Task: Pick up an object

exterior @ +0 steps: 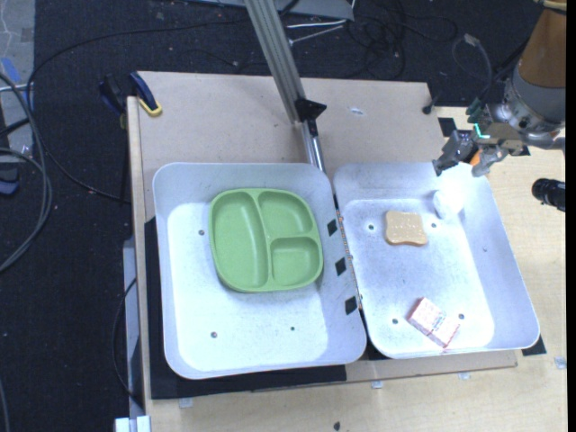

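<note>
Table (234, 115) carries two white bins side by side. Left bin (193, 331) holds green divided plate (267, 239), three sections bare. Right bin (490, 259) holds three things: toast slice (405, 229) near centre, pink-white packet (433, 321) at near edge, white lump (448, 198) at far corner. Jaws (470, 156) hang over bin's far right rim, just above white lump; whether released or clenched, cannot tell. Lump is nearest candidate, directly below-left of jaws; toast farther left, packet well apart.
</note>
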{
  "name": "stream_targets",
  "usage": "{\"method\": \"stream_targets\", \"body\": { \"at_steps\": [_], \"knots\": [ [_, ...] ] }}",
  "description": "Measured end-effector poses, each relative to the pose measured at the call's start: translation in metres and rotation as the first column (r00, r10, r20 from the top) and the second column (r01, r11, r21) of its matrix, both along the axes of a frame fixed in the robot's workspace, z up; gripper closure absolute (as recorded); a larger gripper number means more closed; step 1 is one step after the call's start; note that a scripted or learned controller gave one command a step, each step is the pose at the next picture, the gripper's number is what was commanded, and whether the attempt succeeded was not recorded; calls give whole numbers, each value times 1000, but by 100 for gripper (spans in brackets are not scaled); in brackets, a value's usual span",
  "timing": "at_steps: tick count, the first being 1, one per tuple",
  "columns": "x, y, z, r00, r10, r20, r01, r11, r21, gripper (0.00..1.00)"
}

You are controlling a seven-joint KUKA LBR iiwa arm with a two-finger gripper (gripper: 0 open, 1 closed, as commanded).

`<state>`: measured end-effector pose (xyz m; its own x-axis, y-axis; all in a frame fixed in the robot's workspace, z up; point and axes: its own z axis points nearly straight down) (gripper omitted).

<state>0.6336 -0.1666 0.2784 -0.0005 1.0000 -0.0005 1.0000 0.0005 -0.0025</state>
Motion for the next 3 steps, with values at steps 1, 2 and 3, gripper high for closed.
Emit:
{"method": "stream_targets", "body": {
  "at_steps": [1, 2, 3],
  "knots": [
    [1, 0, 1, 1000, 0, 3, 0, 1000, -1, 0],
    [-7, 6, -58, 1000, 0, -3, 0, 1000, 1, 0],
    [-3, -1, -118, 1000, -1, -2, 1, 1000, 0, 0]
  ]
}}
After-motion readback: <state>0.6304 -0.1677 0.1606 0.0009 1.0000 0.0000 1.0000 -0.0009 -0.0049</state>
